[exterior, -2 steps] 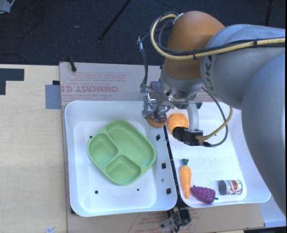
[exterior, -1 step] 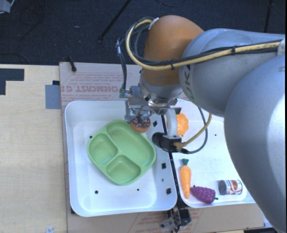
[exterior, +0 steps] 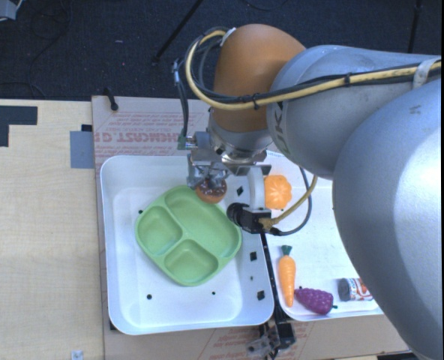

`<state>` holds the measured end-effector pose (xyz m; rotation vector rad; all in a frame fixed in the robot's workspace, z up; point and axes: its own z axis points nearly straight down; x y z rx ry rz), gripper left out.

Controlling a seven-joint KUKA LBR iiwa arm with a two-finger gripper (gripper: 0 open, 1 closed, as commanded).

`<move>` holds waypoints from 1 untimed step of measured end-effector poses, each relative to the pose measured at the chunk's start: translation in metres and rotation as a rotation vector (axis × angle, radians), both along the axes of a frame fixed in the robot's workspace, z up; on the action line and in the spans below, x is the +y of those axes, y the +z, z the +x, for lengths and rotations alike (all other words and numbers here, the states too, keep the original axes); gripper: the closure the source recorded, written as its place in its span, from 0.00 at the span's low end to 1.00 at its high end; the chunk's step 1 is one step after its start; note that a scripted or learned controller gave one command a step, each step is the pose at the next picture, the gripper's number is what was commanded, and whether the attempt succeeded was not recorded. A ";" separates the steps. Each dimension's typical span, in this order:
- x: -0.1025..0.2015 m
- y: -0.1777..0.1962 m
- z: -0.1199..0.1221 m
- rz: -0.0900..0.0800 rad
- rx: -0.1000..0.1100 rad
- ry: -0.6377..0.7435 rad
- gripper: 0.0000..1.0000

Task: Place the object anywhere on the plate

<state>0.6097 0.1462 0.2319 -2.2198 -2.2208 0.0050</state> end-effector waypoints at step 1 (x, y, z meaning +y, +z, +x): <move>0.000 0.000 0.000 0.000 0.001 0.000 0.00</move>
